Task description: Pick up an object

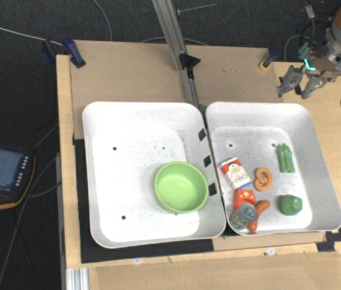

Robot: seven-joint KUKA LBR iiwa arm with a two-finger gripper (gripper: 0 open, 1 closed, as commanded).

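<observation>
My gripper [298,87] hangs above the bench at the upper right, beyond the far rim of the right bin [315,132], with its fingers spread and nothing between them. In that bin lie a white and red carton [235,173], an orange pretzel-shaped ring [262,178], a green bean pod [285,158], a green pepper [290,205], an orange carrot [257,215] and a round can [243,214] near the front rim. A green bowl [181,187] sits in the left bin [116,180] toward its right side.
A metal pole [173,35] slants down to the gap between the bins. Blue clamps [72,52] hold the bench's far corners. A handheld pendant [1,174] lies on the floor at left.
</observation>
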